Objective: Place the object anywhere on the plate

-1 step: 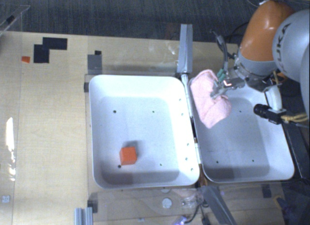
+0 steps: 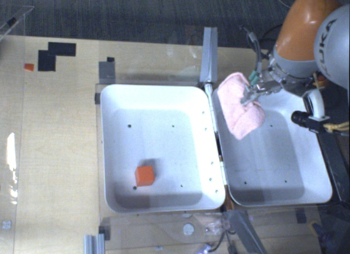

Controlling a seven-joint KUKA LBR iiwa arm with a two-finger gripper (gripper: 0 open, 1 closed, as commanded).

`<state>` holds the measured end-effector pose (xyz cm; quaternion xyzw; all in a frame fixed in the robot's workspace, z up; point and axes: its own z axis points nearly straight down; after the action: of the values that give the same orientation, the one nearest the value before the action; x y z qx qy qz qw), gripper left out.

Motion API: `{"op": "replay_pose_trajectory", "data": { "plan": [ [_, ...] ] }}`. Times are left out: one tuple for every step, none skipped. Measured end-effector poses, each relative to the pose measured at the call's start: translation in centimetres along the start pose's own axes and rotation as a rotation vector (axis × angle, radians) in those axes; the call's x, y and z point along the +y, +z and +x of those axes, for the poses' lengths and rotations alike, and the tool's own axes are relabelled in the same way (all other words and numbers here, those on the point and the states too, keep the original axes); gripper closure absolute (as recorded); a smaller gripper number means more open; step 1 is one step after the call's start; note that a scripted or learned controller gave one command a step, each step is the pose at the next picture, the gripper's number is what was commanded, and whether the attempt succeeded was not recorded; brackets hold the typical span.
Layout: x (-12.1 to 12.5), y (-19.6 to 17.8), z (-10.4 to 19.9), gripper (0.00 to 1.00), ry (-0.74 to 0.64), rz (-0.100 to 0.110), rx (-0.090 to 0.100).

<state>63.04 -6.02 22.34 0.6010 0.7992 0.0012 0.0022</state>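
Two white bins sit side by side on the bench [image 2: 60,138]. Camera view: pink cloth [image 2: 239,110] hangs at the end effector [image 2: 252,95], over the right bin's [image 2: 284,187] back-left corner. Fingers look pinched on its top edge, prob. so it lifts free. No plate I can spot. Orange block [image 2: 145,175] lies in the left bin [image 2: 164,110], well apart, not in the way.

Readable text: one item only. Grey arm [image 2: 333,39], at 2 o'clock, just below the orange band: dark block letters running down the casing, cut off by the frame edge. "UKA" legible; part of the maker's name. Nothing else readable. Bins, surface, the black patches at 10 o'clock and the orange cube carry no lettering, numbers or labels clear enough to make out.
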Motion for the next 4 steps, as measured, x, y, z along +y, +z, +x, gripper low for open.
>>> {"op": "replay_pose_trajectory", "data": {
  "plan": [
    [1.7,0.4,5.6,1.00,-0.403,0.002,0.002],
    [2.6,-0.6,10.3,1.00,-0.803,-0.003,0.001],
    [2.1,-0.4,15.0,1.00,-1.202,-0.004,0.002],
    [2.9,-0.2,20.1,1.00,-1.289,-0.005,0.002]
  ]
}}
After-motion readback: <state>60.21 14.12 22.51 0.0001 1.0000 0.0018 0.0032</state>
